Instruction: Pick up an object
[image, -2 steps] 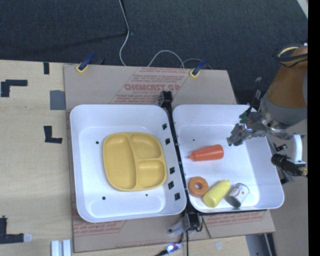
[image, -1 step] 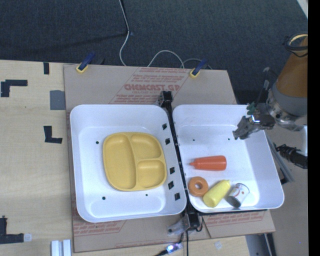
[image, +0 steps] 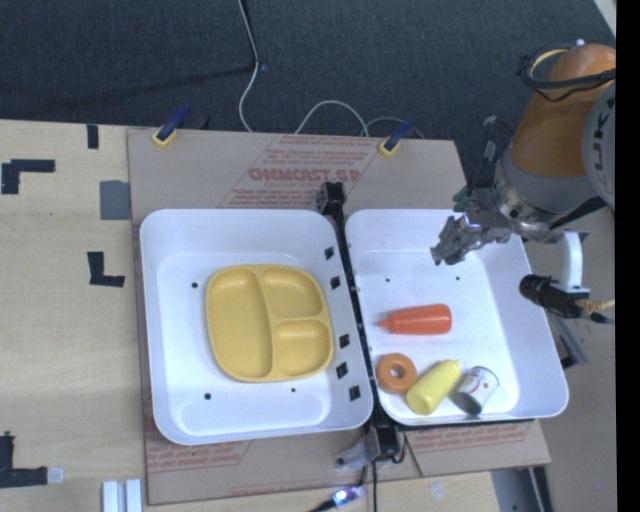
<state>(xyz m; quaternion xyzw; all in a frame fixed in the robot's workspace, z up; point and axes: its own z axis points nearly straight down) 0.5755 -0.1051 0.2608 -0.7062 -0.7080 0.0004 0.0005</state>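
In the right bin (image: 520, 290) lie an orange carrot-shaped piece (image: 419, 320), an orange ring (image: 397, 372), a yellow bottle-like piece (image: 433, 387) and a small grey and clear item (image: 474, 391). My gripper (image: 452, 247) hangs over the far part of the right bin, above and slightly right of the carrot-shaped piece, apart from it. Nothing shows between its fingers. A yellow divided plate (image: 268, 322) rests in the left bin (image: 170, 250).
The two bins sit on a cardboard sheet (image: 290, 170) held by yellow and blue clamps (image: 172, 124). A black divider strip (image: 342, 290) runs between the bins. A white cable (image: 300, 110) loops behind them. The arm's orange band (image: 570, 70) is at the upper right.
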